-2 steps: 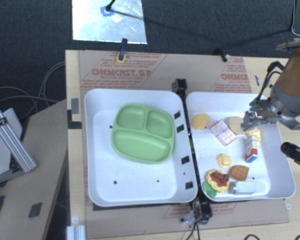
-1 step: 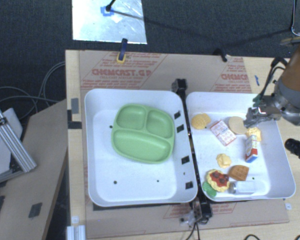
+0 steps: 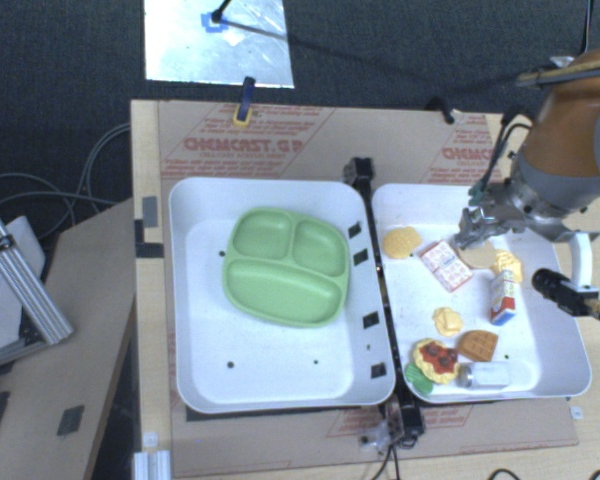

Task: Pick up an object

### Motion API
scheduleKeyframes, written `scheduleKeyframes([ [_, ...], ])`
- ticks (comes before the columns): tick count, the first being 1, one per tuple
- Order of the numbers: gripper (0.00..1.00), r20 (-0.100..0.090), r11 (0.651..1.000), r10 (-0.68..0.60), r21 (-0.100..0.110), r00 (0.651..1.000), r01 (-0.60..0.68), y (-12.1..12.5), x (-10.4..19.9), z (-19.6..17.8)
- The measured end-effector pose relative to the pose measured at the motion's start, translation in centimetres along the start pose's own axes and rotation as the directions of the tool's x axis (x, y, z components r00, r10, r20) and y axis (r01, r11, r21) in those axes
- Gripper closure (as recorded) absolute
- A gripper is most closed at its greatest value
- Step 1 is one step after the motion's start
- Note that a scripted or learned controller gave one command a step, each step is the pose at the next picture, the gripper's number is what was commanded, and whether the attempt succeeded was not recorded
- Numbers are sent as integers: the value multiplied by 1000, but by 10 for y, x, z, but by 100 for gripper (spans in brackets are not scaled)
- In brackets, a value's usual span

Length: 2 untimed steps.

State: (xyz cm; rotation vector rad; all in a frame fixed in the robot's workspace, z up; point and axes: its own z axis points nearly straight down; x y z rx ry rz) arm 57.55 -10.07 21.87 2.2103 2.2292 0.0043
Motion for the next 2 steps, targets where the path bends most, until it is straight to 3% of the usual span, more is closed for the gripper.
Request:
scheduleKeyframes([
  [2,100,-2,1000,-1,-1,1000,1,40,107,-10],
])
